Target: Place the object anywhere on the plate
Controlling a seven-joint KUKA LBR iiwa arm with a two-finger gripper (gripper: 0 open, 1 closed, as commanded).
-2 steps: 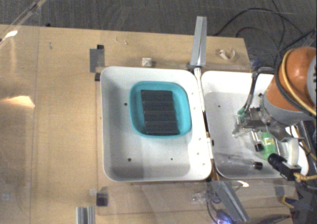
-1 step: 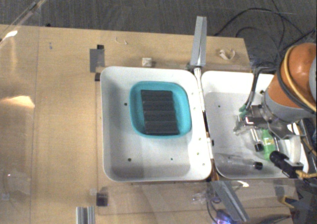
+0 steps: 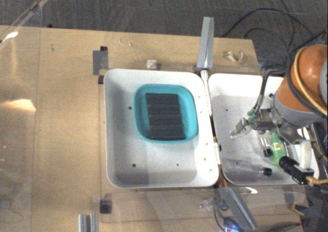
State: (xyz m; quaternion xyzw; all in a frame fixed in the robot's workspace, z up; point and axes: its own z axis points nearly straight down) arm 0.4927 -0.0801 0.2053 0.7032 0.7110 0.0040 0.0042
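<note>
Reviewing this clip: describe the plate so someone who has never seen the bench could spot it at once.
Find the two white bins side by side on the bench and take the left bin, the one away from the arm. The plate lies in its upper half: a turquoise rectangle with rounded corners, holding a dark ribbed insert at its middle. It is the one coloured thing in that bin.

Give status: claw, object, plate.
Claw low over right bin. Green object under the wrist, grasp unconfirmed. Teal plate in left bin, path open.
</note>
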